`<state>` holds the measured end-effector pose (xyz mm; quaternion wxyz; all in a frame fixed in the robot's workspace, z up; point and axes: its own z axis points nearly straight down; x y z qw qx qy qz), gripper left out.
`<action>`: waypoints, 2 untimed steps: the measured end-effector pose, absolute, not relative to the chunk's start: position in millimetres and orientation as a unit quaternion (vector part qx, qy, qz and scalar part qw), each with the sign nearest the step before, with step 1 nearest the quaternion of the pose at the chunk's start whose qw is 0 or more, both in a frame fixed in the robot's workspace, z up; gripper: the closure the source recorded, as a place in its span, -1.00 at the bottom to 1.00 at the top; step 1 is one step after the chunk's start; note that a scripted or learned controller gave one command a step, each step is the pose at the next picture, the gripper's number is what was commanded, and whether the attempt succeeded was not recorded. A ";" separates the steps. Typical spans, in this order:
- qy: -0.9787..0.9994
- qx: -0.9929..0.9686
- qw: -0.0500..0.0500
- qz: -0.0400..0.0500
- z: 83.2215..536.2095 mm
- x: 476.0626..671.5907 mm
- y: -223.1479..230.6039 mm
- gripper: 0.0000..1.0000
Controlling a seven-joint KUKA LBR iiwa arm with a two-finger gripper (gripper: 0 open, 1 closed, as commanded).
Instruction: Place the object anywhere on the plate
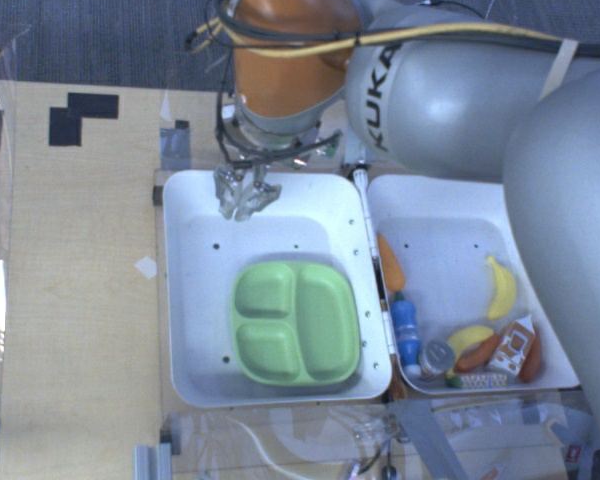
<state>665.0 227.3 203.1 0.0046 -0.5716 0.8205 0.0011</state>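
Looking down at two white bins on the desk (70,298). Left bin (185,298) holds a green divided plate (296,321) with three compartments, sitting toward the bin's near-right part, flat on the floor of the bin. We see nothing resting in any compartment, so the placing step looks not yet done.

Claw (244,196) hangs over the far-left corner of the left bin, well apart from the plate, with the orange band of the arm directly above it. The metal tips are blurred and bunched together; we cannot tell how far apart they stand, and we cannot make out anything between them. So no claim of a hold.

Right bin (450,243) carries the candidate objects, all crowded into the near part: a banana (500,286) against the right side, a blue bottle (405,330) lying along the divider wall, an orange carrot-like piece (389,260) just beyond the bottle, a lemon-like yellow piece (469,338), a small carton (513,346), a round grey can top (439,355). Which one is the task object, we cannot tell from this view.

Our judgement: the plate sits in the bin apart from the clutter so any drop lands cleanly on it. Claw over the plate's bin, not over the pile, suggests a transit or a missed carry. Risk: releasing here would land on bare bin floor, short of the plate.
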 end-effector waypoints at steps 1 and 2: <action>0.727 -0.686 0.005 0.000 236.9 649.8 229.7 1.00; 0.629 -0.778 0.005 0.000 226.4 669.4 233.2 1.00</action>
